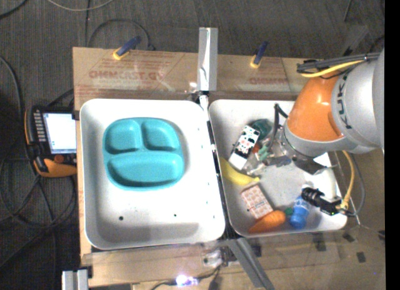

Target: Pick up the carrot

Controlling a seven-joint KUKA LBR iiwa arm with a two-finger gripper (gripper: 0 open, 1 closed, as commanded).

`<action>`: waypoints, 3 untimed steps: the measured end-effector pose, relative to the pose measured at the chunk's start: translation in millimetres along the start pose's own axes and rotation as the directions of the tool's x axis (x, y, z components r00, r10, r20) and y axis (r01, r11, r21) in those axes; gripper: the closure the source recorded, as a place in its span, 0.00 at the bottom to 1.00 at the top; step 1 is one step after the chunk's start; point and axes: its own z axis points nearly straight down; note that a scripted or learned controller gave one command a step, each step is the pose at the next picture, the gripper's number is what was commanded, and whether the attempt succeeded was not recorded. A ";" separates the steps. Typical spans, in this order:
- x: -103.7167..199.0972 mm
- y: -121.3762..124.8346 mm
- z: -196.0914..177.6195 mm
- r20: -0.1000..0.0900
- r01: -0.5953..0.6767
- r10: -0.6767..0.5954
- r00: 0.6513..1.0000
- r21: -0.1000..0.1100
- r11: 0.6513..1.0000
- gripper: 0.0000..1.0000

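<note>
Your gripper (265, 157) hangs in the right bin (325, 223); you cannot tell its state. The carrot (267, 221) lies below it toward the near wall, beside a blue bottle (299, 214).

Gripper (265, 155) fingers hidden under wrist

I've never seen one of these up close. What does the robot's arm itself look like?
The arm is bulky and rounded, with a smooth grey shell and a broad orange band above the wrist. Dark letters run along the grey part. The gripper at its tip looks like darker metal.
</note>
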 end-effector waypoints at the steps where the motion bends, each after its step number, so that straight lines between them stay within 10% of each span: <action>1: 94.7 -33.1 -69.1 -0.010 0.123 -0.123 0.992 0.023 0.992 1.00; 2: 142.5 -27.5 -68.9 0.002 -0.315 0.315 0.949 0.026 0.949 1.00; 3: 136.0 -28.4 -82.0 0.013 -0.602 0.602 0.799 0.023 0.798 1.00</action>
